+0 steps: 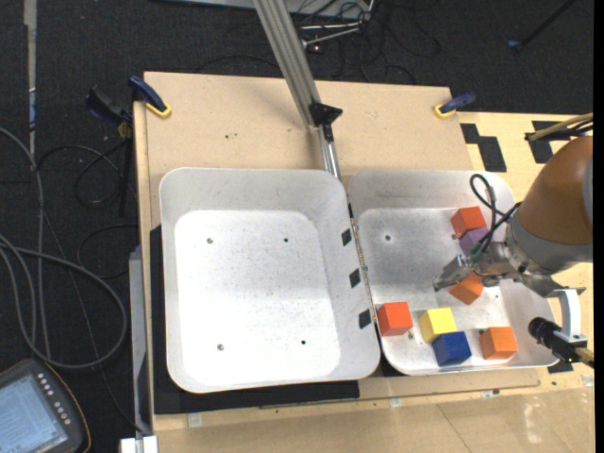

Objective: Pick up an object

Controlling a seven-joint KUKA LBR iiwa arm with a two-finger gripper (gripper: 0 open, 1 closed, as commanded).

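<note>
- Two shallow white bins sit side by side on a tan bench point(236, 121); the left bin point(255, 276) is the larger-looking one in this slanted view, and the right bin point(406, 243) holds all the loose objects.
- The arm point(557, 215) comes in from the right, its orange band bulking over the right bin's far-right side, with a black cable looping near its wrist.
- A grey metal pole point(293, 50) slants down from the top of the view to the seam between the two bins.
- The gripper point(469, 276) hangs low over the right bin's middle-right area, just above an orange block point(466, 291); whether its fingers are spread or closed, and whether they grasp that block, I cannot tell.
- A second orange block point(467, 220) lies nearer the bin's back wall, with a small purple piece point(471, 241) just in front of it.
- Along the front of the right bin sit an orange block point(394, 317) at the left, a yellow block point(437, 323) beside it, a blue block point(452, 347) touching the yellow one's front, and another orange block point(498, 343) to the right.
- Blue-and-yellow clamps point(151, 97) grip the bench's back corners.
</note>
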